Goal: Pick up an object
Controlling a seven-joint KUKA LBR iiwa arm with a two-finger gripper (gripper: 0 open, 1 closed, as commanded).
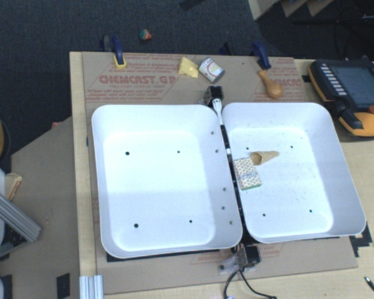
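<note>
Two small things lie in the right bin [336, 167], close to its left wall. One is a flat patterned packet [247, 172], pale with green and red dots, lying lengthwise. Just above and right of it rests a tan cone-shaped piece [263, 157], its tip pointing right. The two almost touch. The left bin [106, 167] shows a bare white floor.
On the cardboard behind the bins lie a yellow wedge [188, 67], a small white can [211, 70] and a wooden-handled tool [270, 83]. Blue clamps [118, 50] hold the back edge. A yellow-and-black pendant [350, 92] sits at the far right.
</note>
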